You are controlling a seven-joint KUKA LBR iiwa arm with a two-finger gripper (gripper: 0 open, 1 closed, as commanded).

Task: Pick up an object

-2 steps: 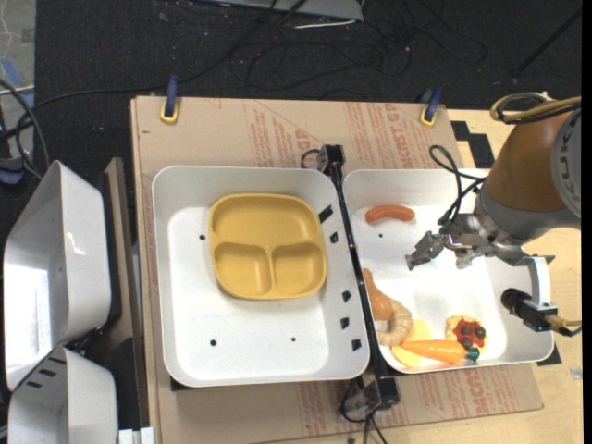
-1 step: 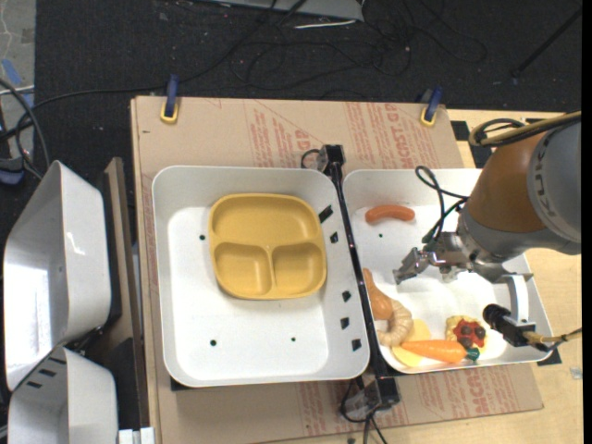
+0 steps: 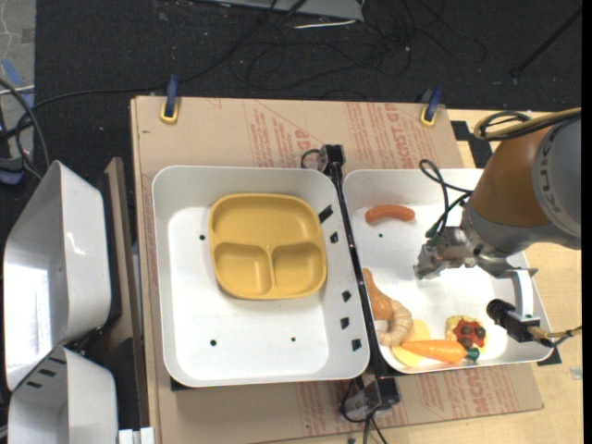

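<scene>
The right bin holds several toy foods. A red-orange sausage lies near its back. A croissant-like pastry lies along the left wall. An orange carrot and a small pizza slice rest at the front, with a pale yellow piece beside them. My gripper hangs low over the bin's bare middle, reaching in from the right, with nothing seen in it. The sausage lies about fifty pixels up and left of it.
The left bin holds a yellow divided plate. A black divider separates the bins. Cables trail over the right bin's back rim. White tubs stand off the bench to the left.
</scene>
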